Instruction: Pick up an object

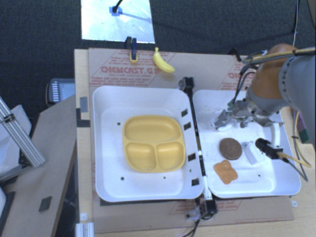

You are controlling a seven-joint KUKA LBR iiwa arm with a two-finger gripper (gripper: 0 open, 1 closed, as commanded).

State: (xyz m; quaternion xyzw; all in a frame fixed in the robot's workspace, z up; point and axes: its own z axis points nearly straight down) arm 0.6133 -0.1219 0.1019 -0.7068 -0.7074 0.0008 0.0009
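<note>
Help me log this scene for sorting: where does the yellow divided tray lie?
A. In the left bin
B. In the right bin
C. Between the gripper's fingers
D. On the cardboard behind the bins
A: the yellow divided tray sits flat inside the left bin, away from the gripper.

I see the surface (84, 147) carrying a printed cardboard sheet (207, 63). On that sheet sit two white bins side by side, left bin (106, 132) and right bin (286, 181), plus a banana (163, 62) behind them.
</note>
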